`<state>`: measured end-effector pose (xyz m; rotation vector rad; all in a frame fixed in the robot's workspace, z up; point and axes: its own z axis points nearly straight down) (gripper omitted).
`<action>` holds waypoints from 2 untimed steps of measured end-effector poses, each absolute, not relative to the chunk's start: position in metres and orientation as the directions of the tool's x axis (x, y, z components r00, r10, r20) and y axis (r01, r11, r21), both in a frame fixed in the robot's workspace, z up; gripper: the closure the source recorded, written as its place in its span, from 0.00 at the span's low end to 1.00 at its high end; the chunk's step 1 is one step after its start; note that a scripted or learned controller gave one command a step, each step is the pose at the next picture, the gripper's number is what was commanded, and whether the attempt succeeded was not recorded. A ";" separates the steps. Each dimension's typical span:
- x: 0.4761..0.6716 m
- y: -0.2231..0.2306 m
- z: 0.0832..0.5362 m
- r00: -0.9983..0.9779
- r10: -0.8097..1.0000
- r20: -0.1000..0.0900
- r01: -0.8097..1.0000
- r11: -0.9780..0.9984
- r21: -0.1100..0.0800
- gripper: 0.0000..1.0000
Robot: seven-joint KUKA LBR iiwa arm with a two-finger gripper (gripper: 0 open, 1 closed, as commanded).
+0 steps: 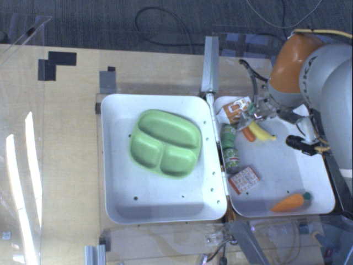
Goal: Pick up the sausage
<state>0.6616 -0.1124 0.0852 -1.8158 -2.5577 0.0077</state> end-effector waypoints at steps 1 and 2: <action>0.668 -0.139 0.085 -0.567 0.824 0.004 0.823 0.567 -0.004 1.00; 0.670 -0.145 0.207 -0.390 0.921 -0.005 0.921 0.390 0.006 1.00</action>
